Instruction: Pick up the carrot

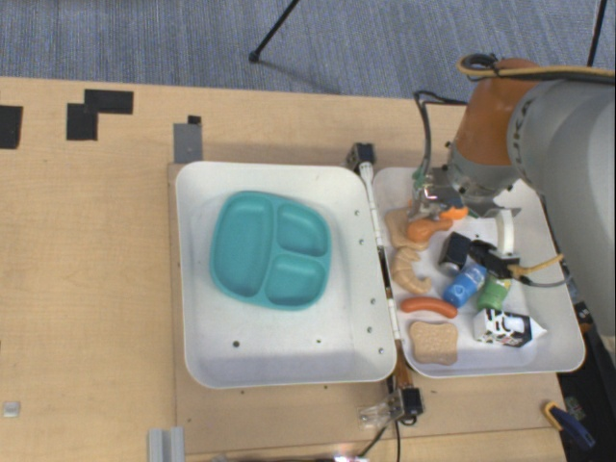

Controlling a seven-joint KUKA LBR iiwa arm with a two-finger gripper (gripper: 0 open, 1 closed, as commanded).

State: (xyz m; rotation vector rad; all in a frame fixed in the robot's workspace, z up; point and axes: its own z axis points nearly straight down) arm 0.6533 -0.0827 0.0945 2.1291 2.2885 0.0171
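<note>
**Arm low over the right bin, carrot just beside the fingers**

The grey arm (553, 133) reaches in over the right-hand white bin (568, 354), its orange band bent down above the wrist. The fingers (424, 198) sit low at the far end of that bin, close to the wall it shares with the other bin. From where I stand I cannot tell whether they are apart or together; the wrist hides too much of them.

The carrot (422, 229) lies in the right bin just beside the fingers, on their near side. Whether it touches them I cannot make out, and nothing shows it held between them.

Further toward the near rim from the fingers lies a pale croissant (414, 269), curled against the shared wall. Past it come a red sausage (428, 306) and then a slice of bread (433, 342) by the near rim. On the arm's side of the fingers, and nearer, a blue can (465, 285) lies tilted, with a green thing (496, 293) just beside it. A black-and-white patterned carton (505, 328) lies beyond those.

Well apart from the fingers, across the shared wall, the left bin (241, 364) holds a teal divided plate (269, 248). Both bins rest on the pale wooden worktop (87, 287).
</note>
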